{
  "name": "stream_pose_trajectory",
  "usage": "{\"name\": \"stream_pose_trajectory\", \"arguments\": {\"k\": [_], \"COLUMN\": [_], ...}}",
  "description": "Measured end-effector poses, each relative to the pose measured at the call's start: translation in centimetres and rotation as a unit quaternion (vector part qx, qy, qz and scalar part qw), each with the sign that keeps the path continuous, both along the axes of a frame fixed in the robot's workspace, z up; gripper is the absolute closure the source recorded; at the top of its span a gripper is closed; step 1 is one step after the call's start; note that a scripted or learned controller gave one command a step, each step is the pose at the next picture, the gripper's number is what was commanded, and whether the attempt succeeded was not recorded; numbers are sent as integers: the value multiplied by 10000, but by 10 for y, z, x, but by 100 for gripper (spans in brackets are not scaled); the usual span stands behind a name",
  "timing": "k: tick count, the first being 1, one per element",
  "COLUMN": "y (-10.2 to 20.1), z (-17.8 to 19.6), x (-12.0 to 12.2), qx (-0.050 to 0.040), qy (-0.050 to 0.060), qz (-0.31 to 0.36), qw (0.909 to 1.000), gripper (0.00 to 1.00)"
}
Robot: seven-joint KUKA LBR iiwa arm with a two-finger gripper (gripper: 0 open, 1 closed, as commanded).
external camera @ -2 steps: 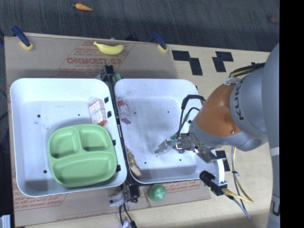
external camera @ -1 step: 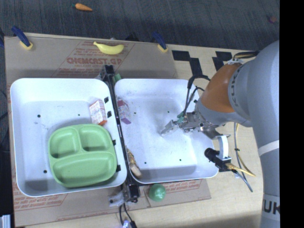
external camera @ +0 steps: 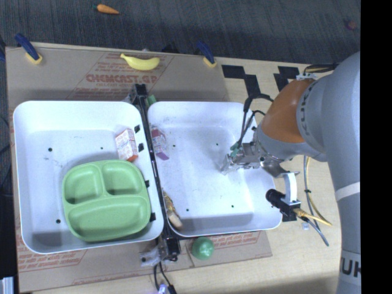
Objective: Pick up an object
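The gripper (external camera: 236,160) sits low in the right bin (external camera: 202,219), whether spread or closed cannot be told, nothing visibly between them, while a small pink-and-white packet (external camera: 158,143) lies well off to its left by the bin's left wall, with a green divided tray (external camera: 107,199) in the left bin (external camera: 37,164) farther that way.

Two bins side by side on the desk (external camera: 49,72). In the left bin (external camera: 37,121), a divided plate (external camera: 107,199) at the near side, with a small carton (external camera: 126,144) just behind it by the right wall. In the right bin (external camera: 196,118), a small packet (external camera: 158,142) by the left wall and the gripper (external camera: 236,161) toward the right. Behind the bins, a banana (external camera: 141,61). Before the right bin, a ball (external camera: 203,248). Far back on the floor, a carrot (external camera: 108,8).
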State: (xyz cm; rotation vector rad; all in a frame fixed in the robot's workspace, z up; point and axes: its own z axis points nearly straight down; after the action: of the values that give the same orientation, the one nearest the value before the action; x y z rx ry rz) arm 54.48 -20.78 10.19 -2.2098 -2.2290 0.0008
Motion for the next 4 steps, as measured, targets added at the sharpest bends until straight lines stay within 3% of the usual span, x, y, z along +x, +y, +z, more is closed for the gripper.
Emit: {"name": "stream_pose_trajectory", "arguments": {"k": [1, 2, 3, 4], "y": [-4, -4, -3, -4], "z": [82, 137, -10, 59], "x": [-67, -67, -46, -68], "qx": [-6, -16, -4, -5], "qy": [-8, -24, -6, -7], "qz": [-24, -13, -12, -32], "qw": [10000, 10000, 10000, 10000], "gripper": [100, 100, 100, 100]}}
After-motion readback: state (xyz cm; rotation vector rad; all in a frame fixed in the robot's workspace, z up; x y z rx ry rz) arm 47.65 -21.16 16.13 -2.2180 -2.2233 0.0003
